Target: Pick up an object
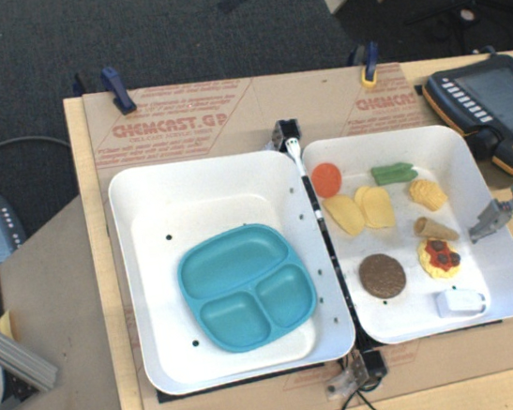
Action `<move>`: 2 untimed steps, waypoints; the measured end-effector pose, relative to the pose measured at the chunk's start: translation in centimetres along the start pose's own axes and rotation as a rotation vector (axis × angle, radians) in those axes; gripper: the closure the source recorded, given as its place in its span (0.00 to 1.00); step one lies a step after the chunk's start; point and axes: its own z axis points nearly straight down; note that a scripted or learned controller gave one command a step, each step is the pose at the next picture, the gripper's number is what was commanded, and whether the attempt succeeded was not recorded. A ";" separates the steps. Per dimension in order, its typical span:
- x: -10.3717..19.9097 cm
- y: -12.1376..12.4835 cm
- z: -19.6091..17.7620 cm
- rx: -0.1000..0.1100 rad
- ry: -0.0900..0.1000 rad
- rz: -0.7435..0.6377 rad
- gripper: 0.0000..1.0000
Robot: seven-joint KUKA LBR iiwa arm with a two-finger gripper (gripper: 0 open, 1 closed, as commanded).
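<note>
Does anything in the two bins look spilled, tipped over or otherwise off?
Nothing stands out. The teal tray lies flat, a bit askew, in the left bin; the toy foods lie scattered but apart in the right bin.

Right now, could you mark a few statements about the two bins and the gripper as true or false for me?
1. The teal tray lies in the left bin. True.
2. The brown round cookie sits on the teal tray. False: it lies in the right bin.
3. The gripper is at the right bin's right edge. True.
4. The green piece touches the cookie. False: they lie apart.
</note>
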 end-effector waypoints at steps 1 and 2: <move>0.0 0.2 -6.3 -0.008 -0.005 -0.003 0.00; 0.0 0.2 -12.8 -0.011 -0.006 -0.003 0.00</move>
